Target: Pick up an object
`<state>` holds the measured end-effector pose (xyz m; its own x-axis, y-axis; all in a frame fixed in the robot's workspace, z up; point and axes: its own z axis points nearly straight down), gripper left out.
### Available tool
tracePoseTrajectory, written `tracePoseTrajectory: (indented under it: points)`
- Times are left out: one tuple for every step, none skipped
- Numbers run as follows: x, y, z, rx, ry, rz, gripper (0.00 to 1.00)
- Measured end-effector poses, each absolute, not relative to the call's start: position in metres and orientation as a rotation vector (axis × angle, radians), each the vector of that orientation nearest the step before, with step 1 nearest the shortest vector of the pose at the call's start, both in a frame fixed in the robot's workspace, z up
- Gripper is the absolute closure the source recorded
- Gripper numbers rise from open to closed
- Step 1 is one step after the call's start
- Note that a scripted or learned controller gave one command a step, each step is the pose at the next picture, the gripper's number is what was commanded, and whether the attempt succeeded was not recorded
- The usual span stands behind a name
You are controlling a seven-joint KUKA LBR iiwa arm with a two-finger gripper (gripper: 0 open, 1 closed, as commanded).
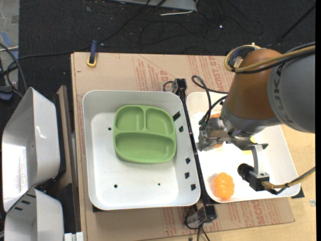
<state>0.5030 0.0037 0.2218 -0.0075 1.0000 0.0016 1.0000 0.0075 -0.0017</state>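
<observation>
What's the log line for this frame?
end effector: in right bin, near divider | orange object: loose, right bin, apart from end effector | green divided plate: left bin | grasp: unconfirmed

The left bin (95, 149) has open floor along its near side and down its left side. A green plate (145, 134) takes up the far middle, reaching close to the right wall. In the right bin (283, 157), the arm (261, 94) and tool (208, 134) hang over the far half and the left side. An orange lump (224, 186) sits near the front left corner. Bare floor shows along the right wall.
</observation>
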Motion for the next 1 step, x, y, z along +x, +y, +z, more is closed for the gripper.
tracePoseTrajectory:
  points:
    - [0.4965,0.0605,0.2158,-2.211,-2.229,0.001,1.0]
